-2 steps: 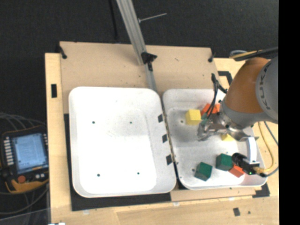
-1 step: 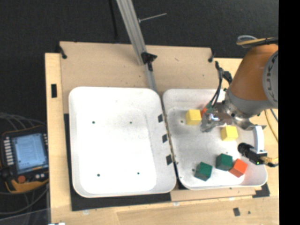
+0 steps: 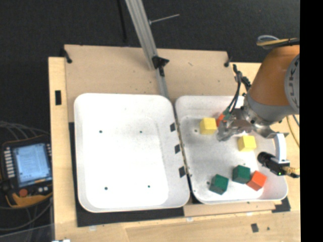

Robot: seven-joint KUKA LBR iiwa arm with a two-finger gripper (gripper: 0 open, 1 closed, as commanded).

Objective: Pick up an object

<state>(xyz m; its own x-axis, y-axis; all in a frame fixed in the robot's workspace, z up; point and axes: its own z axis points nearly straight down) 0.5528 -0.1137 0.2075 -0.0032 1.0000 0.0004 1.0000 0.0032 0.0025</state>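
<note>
Near edge: you have two green blocks at the near end of the right bin [image 3: 194, 185], one green block [image 3: 219, 184] to the left and a second green block [image 3: 241, 174] just right of it and slightly farther.
Orange block: an orange block [image 3: 257, 180] lies touching or just beside the right green block, on its near right.
Yellow blocks: one yellow block [image 3: 207, 126] sits toward the far left of the right bin; another yellow block [image 3: 246, 143] sits near the bin's middle right, well apart from the first.
Gripper: you see the gripper [image 3: 225, 130] low over the right bin, between the two yellow blocks and just right of the left one.
Fingers: you cannot tell whether they are apart or together; the wrist hides them.
Red piece: a small red-orange thing [image 3: 220, 119] shows at the gripper's far left side; whether it is a block or part of the tool is unclear.
Arm: the grey arm with its orange band [image 3: 275, 79] comes in from the right, far of the gripper.
Left bin: the left bin [image 3: 123, 150] lies beside the right one.
Pendant: a handheld screen unit [image 3: 28, 168] rests off the bench at the left.
</note>
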